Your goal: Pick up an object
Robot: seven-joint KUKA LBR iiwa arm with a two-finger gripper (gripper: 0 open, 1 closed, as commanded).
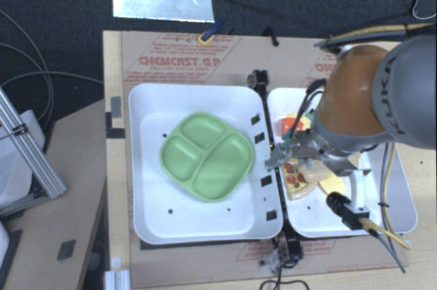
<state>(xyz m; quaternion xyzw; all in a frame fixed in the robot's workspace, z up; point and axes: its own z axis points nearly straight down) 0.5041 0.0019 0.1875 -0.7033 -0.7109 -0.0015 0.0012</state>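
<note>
Grey and orange, the arm (372, 94) takes up the right side of the frame, reaching in over the right bin (403, 210) and covering much of it. Left of it, in the middle of the frame, lies the left bin (147, 213), a shallow white tray touching the right bin along a dark divider. Inside the left bin, near its centre, rests a green divided plate (207, 155) with three compartments, lying flat.

In the right bin, at its left wall, sits a slice of toy pizza (298, 181), pale crust with red spots, just below the gripper (283, 152). A yellow piece (332, 183) lies touching the pizza's right side. Above them, partly hidden by the arm, shows a red and white item (291, 125).

Whether the gripper's jaws stand wide or narrow I cannot tell; they are hidden against the bin's edge.
</note>
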